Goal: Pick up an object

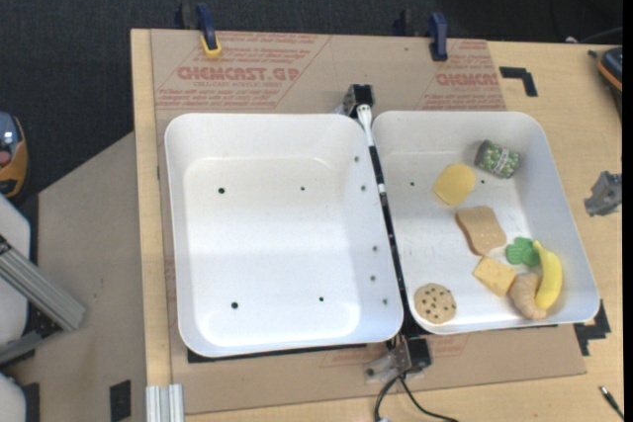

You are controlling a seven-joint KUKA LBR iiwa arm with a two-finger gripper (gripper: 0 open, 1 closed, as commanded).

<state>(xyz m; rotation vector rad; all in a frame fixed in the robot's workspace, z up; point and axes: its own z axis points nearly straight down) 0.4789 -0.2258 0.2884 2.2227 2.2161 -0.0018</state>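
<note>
Camera view: smooth plastic food shapes in right bin (pixel 554 175).

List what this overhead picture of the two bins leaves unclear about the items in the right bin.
- Green can: label too small and blurred to read.
- Green item: partly covered by the banana; identity unclear.
- Tan piece: tucked against the banana at the bin wall; shape unclear.
- Cookie: surface detail blurred.

Possible robot part at the 3 o'clock edge: small grey piece (pixel 603 193), matte, jagged angular outline, darker along its lower side, surface detail too small to read, can't tell if it belongs to the arm.
</note>
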